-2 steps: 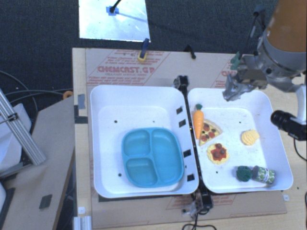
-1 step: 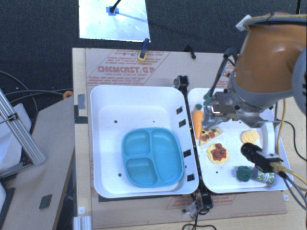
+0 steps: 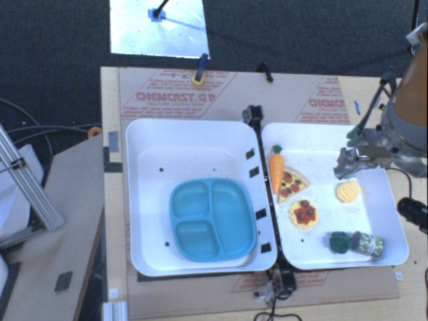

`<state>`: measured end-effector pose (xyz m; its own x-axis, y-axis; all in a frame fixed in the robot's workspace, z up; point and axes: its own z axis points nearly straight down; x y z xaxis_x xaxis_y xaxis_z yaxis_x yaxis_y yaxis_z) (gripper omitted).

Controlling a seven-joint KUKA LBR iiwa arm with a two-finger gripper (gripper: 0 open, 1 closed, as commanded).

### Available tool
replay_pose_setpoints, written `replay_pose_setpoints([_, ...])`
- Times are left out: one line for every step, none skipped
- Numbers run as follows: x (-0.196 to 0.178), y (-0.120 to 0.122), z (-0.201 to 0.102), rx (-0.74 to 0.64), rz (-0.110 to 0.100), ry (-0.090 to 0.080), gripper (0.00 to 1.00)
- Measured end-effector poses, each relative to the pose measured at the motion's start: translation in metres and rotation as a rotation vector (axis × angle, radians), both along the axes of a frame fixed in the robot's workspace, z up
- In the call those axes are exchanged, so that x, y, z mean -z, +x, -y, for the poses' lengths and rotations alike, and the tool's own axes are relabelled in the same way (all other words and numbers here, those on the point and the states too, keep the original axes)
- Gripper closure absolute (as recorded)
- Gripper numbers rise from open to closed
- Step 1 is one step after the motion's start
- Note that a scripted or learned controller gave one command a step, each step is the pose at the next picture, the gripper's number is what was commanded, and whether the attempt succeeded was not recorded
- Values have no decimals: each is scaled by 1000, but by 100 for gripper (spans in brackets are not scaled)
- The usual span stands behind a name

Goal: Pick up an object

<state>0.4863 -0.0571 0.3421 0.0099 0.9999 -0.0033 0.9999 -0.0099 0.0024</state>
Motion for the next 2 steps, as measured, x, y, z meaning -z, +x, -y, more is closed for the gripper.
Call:
replay_pose_setpoints([-183, 4, -78, -22, 20, 7, 100])
replay_pose_setpoints([-72, 0, -104, -17, -9, 3, 100])
